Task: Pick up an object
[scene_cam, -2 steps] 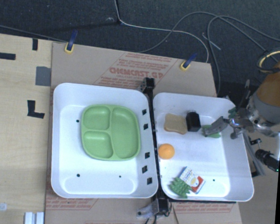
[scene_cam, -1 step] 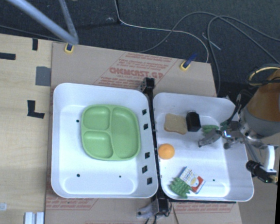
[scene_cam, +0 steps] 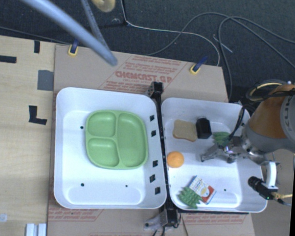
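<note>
The two-finger metal gripper [scene_cam: 209, 155] is seen low over the floor of the right-hand shallow white plastic bin [scene_cam: 235, 199], its grey fingers pointing toward the bin's middle. Whether the jaws are wide or narrow cannot be told, and nothing is seen between them. Just beside the wrist a small leafy green object [scene_cam: 220, 137] is found (partly hidden by the tool, so its shape is unclear). Further out, a small black blocky object [scene_cam: 203, 127] lies touching or just overlapping a flat tan slice shaped like toast [scene_cam: 185, 130]. A smooth round orange ball [scene_cam: 175, 159] rests near the bin's left wall, apart from the fingertips. Toward the near edge a small flat printed packet in white, red and blue [scene_cam: 202, 189] is seen, with a spiky green piece like a toy tree [scene_cam: 188, 197] just beside it.

The grey arm with the orange band [scene_cam: 270, 118] is brought in from the right, and black cables are draped along it. In the left-hand shallow white plastic bin [scene_cam: 68, 149] a pale green, rounded-square plastic plate with three compartments [scene_cam: 117, 139] lies flat. Both bins are set side by side on a brown cardboard sheet with red print [scene_cam: 141, 73], which lies on a light wooden bench [scene_cam: 12, 144]. A blurred grey bar [scene_cam: 54, 14] crosses the upper left corner.
</note>
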{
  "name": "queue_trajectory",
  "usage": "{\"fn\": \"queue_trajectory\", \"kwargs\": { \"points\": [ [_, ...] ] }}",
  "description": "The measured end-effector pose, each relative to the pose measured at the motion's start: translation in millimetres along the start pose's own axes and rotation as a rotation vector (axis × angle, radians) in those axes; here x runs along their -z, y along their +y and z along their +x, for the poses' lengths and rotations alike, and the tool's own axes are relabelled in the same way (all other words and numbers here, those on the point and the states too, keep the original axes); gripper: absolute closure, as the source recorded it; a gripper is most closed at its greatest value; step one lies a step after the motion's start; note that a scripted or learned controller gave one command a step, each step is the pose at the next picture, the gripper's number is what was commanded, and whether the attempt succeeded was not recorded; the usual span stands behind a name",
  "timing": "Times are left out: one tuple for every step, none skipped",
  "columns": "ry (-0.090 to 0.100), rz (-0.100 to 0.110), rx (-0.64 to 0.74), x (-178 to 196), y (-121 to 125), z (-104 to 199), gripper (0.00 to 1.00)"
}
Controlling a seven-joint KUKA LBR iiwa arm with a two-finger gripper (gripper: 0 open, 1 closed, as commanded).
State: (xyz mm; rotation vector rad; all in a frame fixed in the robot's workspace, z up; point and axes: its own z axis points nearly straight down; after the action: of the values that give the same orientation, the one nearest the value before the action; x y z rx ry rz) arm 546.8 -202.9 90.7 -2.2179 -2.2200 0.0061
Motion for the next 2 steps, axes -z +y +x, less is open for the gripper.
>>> {"fn": "queue_trajectory", "kwargs": {
  "points": [
    [0.001, -0.003, 0.001, 13, 1, 1, 1.00],
    [0.000, -0.008, -0.001, 60, -5, -5, 1.00]
  ]
}}
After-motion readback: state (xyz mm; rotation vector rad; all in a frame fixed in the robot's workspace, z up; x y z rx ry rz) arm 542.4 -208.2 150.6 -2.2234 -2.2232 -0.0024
